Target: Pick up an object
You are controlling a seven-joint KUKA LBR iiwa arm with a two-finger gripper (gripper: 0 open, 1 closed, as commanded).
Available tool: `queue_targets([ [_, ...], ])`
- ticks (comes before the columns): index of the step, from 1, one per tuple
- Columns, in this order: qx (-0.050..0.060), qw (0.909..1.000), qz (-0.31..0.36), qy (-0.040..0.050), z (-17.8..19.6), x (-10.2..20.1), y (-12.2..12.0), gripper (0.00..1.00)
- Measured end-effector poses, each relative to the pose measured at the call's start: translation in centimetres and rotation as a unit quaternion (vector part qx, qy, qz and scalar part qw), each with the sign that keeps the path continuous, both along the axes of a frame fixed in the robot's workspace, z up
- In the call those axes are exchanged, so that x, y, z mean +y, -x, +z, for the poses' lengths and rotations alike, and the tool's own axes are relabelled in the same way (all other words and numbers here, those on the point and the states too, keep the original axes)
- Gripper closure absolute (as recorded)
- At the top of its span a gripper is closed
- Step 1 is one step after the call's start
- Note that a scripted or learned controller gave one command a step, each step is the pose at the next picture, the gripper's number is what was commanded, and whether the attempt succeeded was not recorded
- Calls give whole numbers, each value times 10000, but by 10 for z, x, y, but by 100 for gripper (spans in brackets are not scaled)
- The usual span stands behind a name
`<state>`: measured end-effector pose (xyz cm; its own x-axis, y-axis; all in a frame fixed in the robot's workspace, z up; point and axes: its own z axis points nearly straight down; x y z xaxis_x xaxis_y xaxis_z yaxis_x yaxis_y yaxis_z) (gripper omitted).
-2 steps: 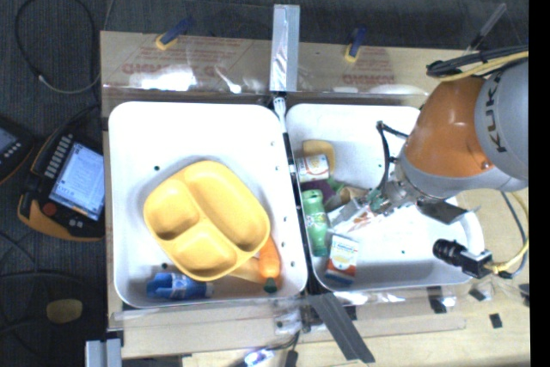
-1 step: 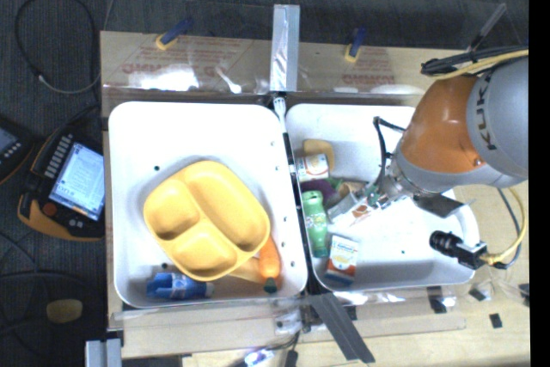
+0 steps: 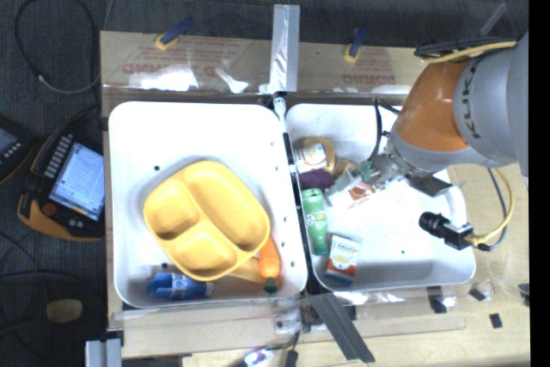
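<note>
In the right bin (image 3: 430, 266), my gripper (image 3: 364, 177) is low down, its tip over a small white and red packet (image 3: 357, 196). Just left of it lie a round yellow-labelled tub (image 3: 313, 154) and a dark purple item (image 3: 315, 179). A green bottle (image 3: 314, 219) lies along the bin's left wall. A small orange and white carton (image 3: 342, 257) sits near the front. The grey arm with its orange band (image 3: 438, 120) comes in from the right and covers the bin's back right corner.
The left bin (image 3: 137, 125) holds a yellow divided plate (image 3: 206, 219), a blue item (image 3: 176, 285) and an orange carrot-like piece (image 3: 269, 263) at the front. A black cable plug (image 3: 445, 228) hangs over the right bin's right side. A teach pendant (image 3: 69, 185) lies on the floor at left.
</note>
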<state>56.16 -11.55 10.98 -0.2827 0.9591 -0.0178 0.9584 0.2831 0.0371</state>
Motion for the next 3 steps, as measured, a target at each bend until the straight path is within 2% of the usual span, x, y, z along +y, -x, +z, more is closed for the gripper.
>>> queue_targets([
  [1, -9, 10000, 55, -3, 0, -6, -17, 0],
  [2, 5, 9997, -261, -33, 4, -21, -6, 0],
  [3, 215, 9943, 1046, -1, 87, 8, -34, 0],
])
